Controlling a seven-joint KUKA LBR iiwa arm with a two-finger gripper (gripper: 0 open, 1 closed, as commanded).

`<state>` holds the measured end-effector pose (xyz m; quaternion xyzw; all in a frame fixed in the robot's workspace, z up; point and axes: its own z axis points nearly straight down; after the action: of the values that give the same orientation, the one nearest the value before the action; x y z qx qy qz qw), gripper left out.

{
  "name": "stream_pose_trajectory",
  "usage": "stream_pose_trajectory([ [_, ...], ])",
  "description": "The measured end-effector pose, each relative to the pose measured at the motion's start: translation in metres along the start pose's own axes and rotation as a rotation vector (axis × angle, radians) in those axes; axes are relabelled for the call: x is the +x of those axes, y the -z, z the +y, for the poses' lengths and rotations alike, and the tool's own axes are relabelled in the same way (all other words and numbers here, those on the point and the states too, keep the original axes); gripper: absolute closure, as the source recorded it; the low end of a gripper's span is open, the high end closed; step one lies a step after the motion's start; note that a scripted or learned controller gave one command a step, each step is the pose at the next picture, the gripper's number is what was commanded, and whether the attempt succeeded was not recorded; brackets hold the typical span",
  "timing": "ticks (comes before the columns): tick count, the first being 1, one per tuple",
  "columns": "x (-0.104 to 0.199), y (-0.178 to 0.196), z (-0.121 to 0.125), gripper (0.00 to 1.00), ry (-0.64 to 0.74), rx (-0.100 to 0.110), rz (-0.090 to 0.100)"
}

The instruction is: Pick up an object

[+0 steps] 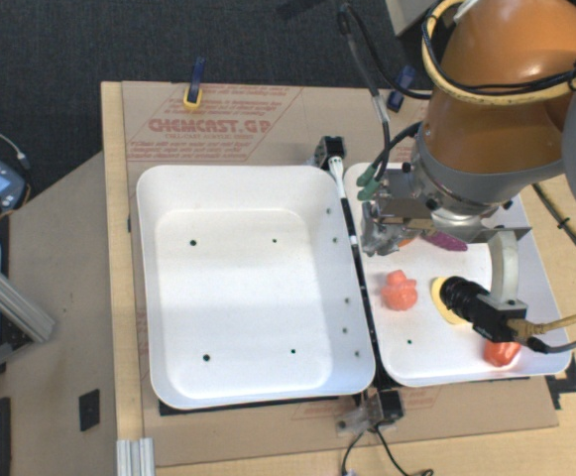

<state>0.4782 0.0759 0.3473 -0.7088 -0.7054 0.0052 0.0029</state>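
Observation:
My gripper (379,234) hangs low over the left part of the right bin (421,360), close to the wall between the two bins. A salmon-pink lumpy object (400,291) lies on the bin floor just below and right of the gripper, apart from it. A purple object (450,242) pokes out from under the wrist to the right. A red-orange object (503,353) rests near the bin's front right corner. Part of a yellow object (447,311) shows between the pink and red ones. The arm's bulk hides the back of the right bin.
The left bin (151,198) sits beside the right one, their walls touching along a dark seam. Both stand on a cardboard sheet (218,117) with a yellow-blue clamp (195,85) at its back edge. Cables run behind the bins.

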Motion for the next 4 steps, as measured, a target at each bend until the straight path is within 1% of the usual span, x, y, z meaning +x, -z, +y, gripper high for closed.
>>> stream_pose_trajectory([
  [1,-0.001,0.006,0.001,1.00,0.004,-0.012,0.003],
  [2,0.035,0.064,0.003,1.00,0.008,-0.018,0.005],
  [3,0.023,0.109,0.000,1.00,0.005,-0.018,0.005],
  [4,-0.022,0.026,0.000,1.00,-0.001,-0.002,0.001],
])
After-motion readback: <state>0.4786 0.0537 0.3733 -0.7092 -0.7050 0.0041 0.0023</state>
